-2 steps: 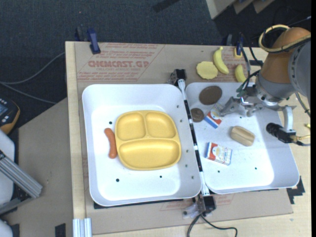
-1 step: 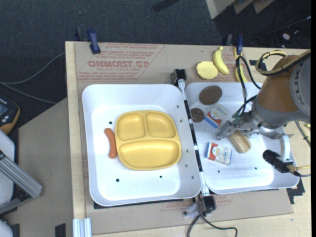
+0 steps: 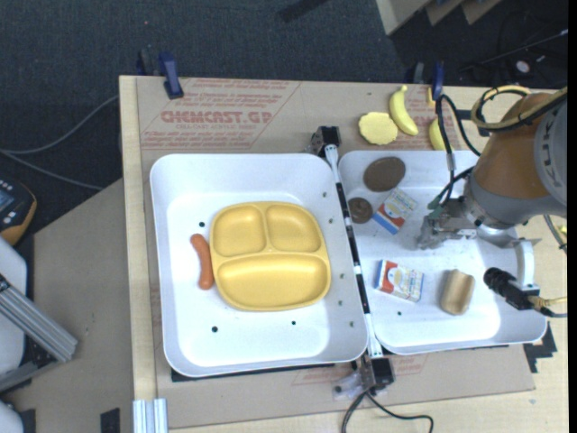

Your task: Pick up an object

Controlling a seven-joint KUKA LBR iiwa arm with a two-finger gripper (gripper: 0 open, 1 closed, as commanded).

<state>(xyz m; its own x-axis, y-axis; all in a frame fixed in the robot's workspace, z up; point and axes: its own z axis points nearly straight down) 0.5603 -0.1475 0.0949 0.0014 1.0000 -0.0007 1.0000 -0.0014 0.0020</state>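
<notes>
My gripper (image 3: 435, 234) hangs low over the middle of the right bin (image 3: 514, 332). Just to its left lies a small white, red and blue carton (image 3: 394, 212). A second small carton (image 3: 398, 280) lies in front of it, with a tan cylinder (image 3: 457, 291) on its side further right. A large brown disc (image 3: 385, 172) and a smaller brown disc (image 3: 360, 209) sit at the bin's far left. Nothing is visibly held.
The left bin (image 3: 180, 323) holds a yellow divided plate (image 3: 268, 255) with an orange sausage (image 3: 202, 260) beside it. Behind the right bin, on the bench, lie a banana (image 3: 404, 111) and a yellow lump (image 3: 378, 128). The arm reaches over the right bin's right side.
</notes>
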